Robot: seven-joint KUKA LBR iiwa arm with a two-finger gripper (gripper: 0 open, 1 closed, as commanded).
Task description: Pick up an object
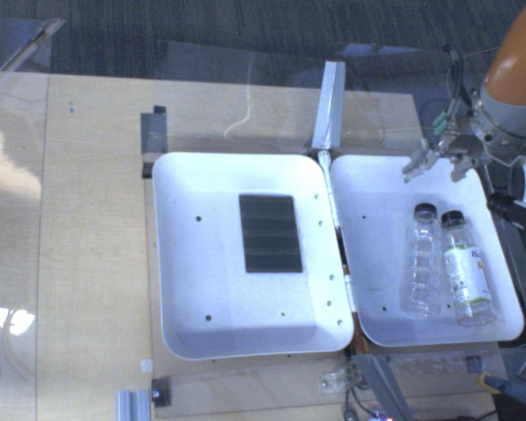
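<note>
Looking down on the counter (88, 261), we see two shallow white bins side by side. The left bin (184, 323) holds a flat dark rectangular pad (270, 233) with ribbed sections, lying near its middle. The right bin (373, 261) holds two clear plastic bottles with black caps, lying side by side toward its right half, caps pointing to the far edge. The left bottle (421, 261) is plain and transparent; the right bottle (466, 272) carries a white and green label and lies just beside the first, close to the bin's right wall.

The tool (438, 158) hangs over the far right corner of the right bin, above and apart from the bottle caps. Its two fingers (418, 165) are spread wide, with nothing between them. Above it we see the grey wrist and the orange band (519, 55) of the arm, reaching in from the right. A metal strip (329, 103) stands at the far edge between the two bins.
</note>
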